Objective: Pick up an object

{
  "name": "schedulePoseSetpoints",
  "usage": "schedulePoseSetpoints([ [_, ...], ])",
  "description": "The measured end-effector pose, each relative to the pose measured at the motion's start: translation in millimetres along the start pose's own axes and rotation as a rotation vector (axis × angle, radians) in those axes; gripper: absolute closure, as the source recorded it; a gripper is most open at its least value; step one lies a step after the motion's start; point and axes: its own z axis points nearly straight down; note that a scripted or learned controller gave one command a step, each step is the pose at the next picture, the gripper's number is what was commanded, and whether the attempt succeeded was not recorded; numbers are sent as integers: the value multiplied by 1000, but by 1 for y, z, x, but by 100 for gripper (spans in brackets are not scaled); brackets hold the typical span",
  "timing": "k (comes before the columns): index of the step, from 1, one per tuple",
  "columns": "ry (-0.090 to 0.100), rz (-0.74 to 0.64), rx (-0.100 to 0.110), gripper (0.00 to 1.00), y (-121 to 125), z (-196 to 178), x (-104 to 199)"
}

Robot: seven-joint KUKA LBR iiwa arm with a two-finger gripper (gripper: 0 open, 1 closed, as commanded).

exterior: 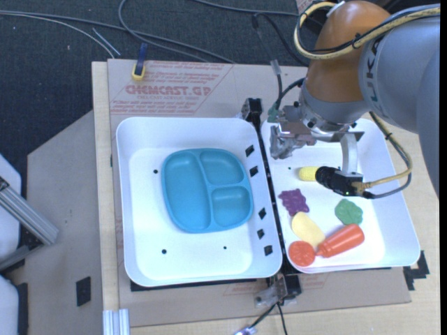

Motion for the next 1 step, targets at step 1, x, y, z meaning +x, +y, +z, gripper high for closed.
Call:
schedulePoseSetpoints([
  [1, 0, 2, 4, 100, 2, 12, 54],
])
